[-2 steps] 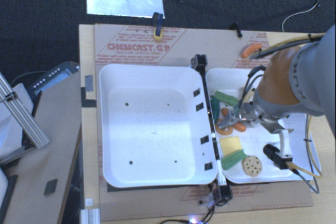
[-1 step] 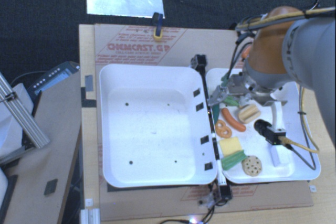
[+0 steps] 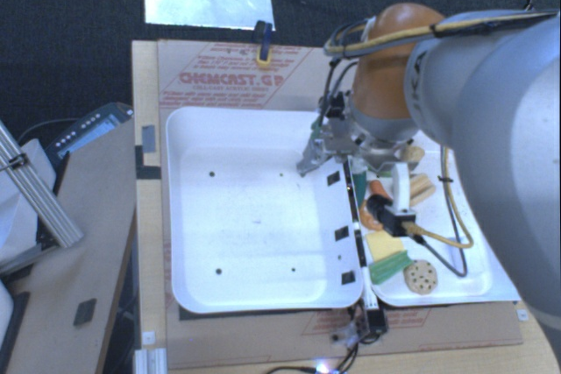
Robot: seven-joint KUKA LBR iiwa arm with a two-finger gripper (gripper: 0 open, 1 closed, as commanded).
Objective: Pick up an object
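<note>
My gripper [image 3: 309, 160] hangs over the far right part of the left white bin [image 3: 202, 215], close to the divider between the bins. I see nothing in it. The right bin [image 3: 478, 280] holds the objects: a round brown cookie with dark dots [image 3: 421, 276], a green block [image 3: 388, 265], a yellow wedge [image 3: 383, 245], an orange piece [image 3: 379, 187] and pale beige sticks [image 3: 421, 187]. The arm's orange band [image 3: 390, 74] and grey body cover much of the right bin.
The bins sit on a cardboard sheet [image 3: 232, 74] with red print. A yellow and black clamp [image 3: 263, 44] stands at its far edge. A grey device [image 3: 88, 129] and metal rails [image 3: 35, 197] lie off the bench's left.
</note>
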